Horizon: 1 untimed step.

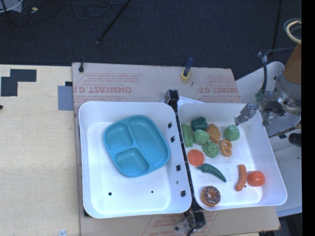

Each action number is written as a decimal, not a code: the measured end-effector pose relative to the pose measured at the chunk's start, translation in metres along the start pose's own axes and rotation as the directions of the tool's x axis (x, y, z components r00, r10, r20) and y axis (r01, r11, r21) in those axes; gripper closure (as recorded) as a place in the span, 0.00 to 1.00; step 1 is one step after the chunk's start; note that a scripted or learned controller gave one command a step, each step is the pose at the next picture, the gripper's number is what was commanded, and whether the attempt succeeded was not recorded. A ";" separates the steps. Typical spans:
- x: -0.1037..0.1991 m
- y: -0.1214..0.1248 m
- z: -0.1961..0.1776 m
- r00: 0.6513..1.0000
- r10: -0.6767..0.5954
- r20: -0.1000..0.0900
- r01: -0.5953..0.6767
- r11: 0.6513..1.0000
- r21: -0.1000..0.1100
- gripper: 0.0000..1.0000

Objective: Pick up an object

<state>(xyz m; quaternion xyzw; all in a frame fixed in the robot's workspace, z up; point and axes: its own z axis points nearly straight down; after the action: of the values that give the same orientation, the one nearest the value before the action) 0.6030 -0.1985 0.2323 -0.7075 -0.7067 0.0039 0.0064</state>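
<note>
The right bin (275, 181) holds several toy foods: a round green fruit (232, 132), a dark green pepper (199, 123), a broccoli floret (211, 149), a red tomato (196, 157), a green chili (212, 171), a sausage (240, 177), a second red piece (255, 178) and a chocolate donut (210, 195). My gripper (257, 116) hangs over the bin's far right rim, just up and right of the round green fruit. It is open, and nothing sits between its fingers. One fingertip (243, 117) points down-left toward that fruit without touching it.
The left bin (93, 191) holds a blue divided plate (136, 145). A black divider with clips (179, 151) joins the two bins. A long green pod (187, 134) lies against the right bin's left wall. The arm's wrist and cables (288, 95) crowd the right side.
</note>
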 end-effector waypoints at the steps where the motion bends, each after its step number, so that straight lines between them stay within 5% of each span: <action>1: 0.000 0.002 -0.008 1.000 -0.002 0.003 0.002 1.000 -0.012 0.00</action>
<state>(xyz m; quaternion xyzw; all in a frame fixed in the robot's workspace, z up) 0.6054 -0.1987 0.2399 -0.7070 -0.7073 0.0005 0.0011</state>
